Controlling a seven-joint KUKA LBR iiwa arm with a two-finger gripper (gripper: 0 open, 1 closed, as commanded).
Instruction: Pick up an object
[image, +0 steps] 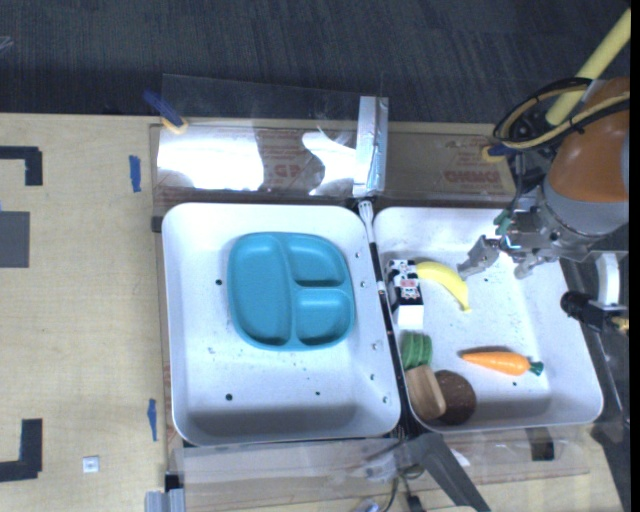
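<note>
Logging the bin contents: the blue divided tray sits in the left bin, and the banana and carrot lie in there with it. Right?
Not quite. The blue divided tray is in the left bin, but the banana and carrot lie in the right bin, as the camera view shows.

The arm (590, 170) comes in from the right of the scene, its orange band sitting high at the far right and the grey wrist below it bending down and leftward. Yellow and black cables loop around the arm's upper part near the far right corner. At the wrist's end the gripper (500, 255) hangs low over the right side of the scene with its two fingers (478, 258) spread apart, one reaching out to the left and the other closer to the wrist, nothing between them.
</note>
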